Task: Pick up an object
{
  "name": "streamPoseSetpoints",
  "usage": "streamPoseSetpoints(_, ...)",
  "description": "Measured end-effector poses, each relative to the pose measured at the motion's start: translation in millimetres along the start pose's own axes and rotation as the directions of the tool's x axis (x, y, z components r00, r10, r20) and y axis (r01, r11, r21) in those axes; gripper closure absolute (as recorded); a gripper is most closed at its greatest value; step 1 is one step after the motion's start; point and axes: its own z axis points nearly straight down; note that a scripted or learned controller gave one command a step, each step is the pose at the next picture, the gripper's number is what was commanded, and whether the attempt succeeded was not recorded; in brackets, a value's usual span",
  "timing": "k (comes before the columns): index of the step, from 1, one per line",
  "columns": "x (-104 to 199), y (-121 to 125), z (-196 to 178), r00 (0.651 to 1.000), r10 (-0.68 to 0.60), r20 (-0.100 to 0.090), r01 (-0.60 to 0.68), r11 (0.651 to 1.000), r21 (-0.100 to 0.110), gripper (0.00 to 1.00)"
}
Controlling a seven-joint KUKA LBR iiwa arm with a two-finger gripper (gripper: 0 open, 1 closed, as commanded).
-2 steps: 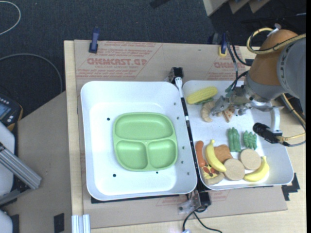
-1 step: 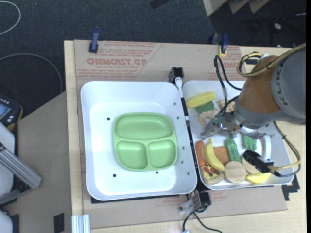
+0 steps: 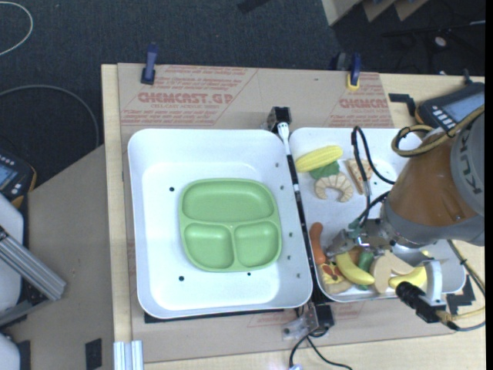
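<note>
Tool point(image 3: 348, 245) low over banana point(image 3: 355, 271)

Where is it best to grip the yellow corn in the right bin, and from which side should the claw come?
Grip the corn across its middle, coming straight down from above. It lies flat and long, running roughly left to right near the bin's far end, so the claw would likely close best across its narrow width. The croissant-shaped piece sits close on its near side, so keep the fingers tight to the corn.

Plastic bins on a cardboard-topped bench.
Glossy white bins point(image 3: 146, 206); smooth matt green tray point(image 3: 229, 223); printed brown cardboard point(image 3: 192, 99) beneath.
</note>
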Motion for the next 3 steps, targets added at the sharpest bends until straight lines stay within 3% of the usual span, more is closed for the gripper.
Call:
streamPoseSetpoints(2, -0.1, 3.7, 0.0, 1.0, -0.002, 0.003, 0.002, 1.0, -0.007, 0.0)
streamPoseSetpoints(3, -9.4, 3.9, -185.9, 1.0, -0.004, 0.007, 0.004, 1.0, -0.026, 0.0)
